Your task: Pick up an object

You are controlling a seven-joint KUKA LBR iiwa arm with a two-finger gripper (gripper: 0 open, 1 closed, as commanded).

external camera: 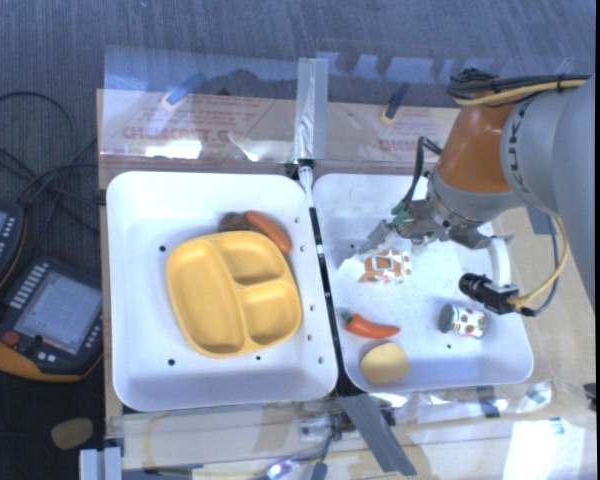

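In the right bin [510, 363], my gripper [408, 234] hangs just above and behind a small white carton with orange print [385, 266]. The gripper is open, with nothing between its fingers. Nearer the front of that bin lie an orange chilli-shaped piece [370, 325], a yellow rounded fruit [383, 362] and a small printed can [465, 320]. The arm's orange band [475, 153] rises to the upper right of the gripper.
The left bin [140, 368] holds a yellow divided tray [235, 293], with an orange sausage-like piece [268, 230] and a brown lump [234, 221] at its far edge. A black cable connector [485, 290] hangs over the right bin. Handheld controllers [40, 313] lie left of the bench.
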